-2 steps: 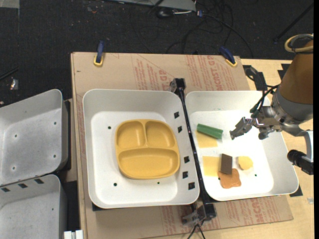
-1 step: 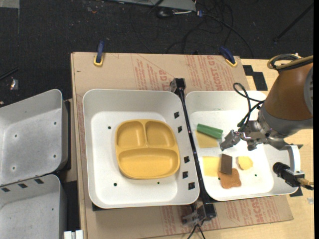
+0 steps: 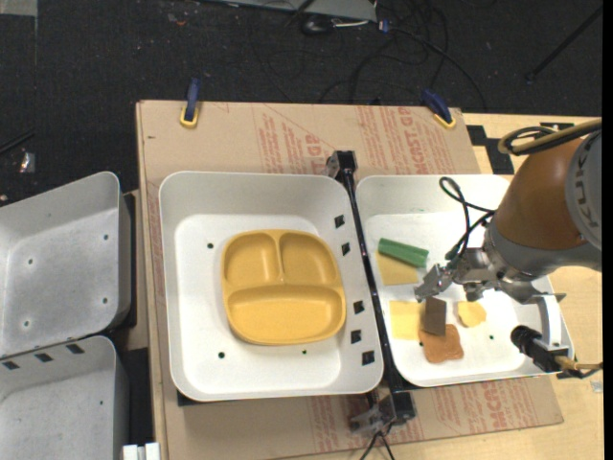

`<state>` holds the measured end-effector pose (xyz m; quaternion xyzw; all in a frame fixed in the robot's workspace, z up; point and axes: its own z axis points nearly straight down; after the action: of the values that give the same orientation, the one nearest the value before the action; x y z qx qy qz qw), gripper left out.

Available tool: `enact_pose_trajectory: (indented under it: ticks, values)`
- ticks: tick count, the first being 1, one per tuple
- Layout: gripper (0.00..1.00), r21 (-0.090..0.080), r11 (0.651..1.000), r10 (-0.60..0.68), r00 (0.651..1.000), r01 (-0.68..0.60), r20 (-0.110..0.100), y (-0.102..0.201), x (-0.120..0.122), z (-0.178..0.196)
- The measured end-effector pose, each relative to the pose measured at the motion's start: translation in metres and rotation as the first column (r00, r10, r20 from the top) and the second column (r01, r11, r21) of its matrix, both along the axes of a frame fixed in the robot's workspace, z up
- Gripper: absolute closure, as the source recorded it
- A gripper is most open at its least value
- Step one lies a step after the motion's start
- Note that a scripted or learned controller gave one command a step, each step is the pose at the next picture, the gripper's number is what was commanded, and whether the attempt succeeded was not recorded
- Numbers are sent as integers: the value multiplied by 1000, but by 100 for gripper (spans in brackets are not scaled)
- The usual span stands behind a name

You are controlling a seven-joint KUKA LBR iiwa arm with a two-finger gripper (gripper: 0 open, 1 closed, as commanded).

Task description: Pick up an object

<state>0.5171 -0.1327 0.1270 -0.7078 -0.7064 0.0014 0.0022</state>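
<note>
Tray [image 3: 283, 287] fills left bin [image 3: 182, 257]; pincer [image 3: 436, 290], grip unclear, over right bin's [image 3: 412, 195] blocks.

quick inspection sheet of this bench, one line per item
surface: two white bins side by side on a cardboard sheet; left bin, right bin.
job's things: green block, yellow slab, dark block, orange-brown piece and small yellow piece, all in the right bin.
clutter: yellow divided tray in the left bin.
claw: claw low over the right bin, above the dark block; holding anything cannot be told.
cables: black cable looping off the arm; more cables on the floor at the top.
surroundings: dark floor; two clamps on the sheet's far edge; spare white bins at left.
</note>
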Motion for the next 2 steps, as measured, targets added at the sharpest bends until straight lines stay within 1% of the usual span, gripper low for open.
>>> enact_pose_trajectory:
  ticks: [1,2]
  values:
    - [0,0,1000,1,1000,-1,2,1,0,-37]
    - [100,0,1000,-1,1000,1,5,0,0,-25]
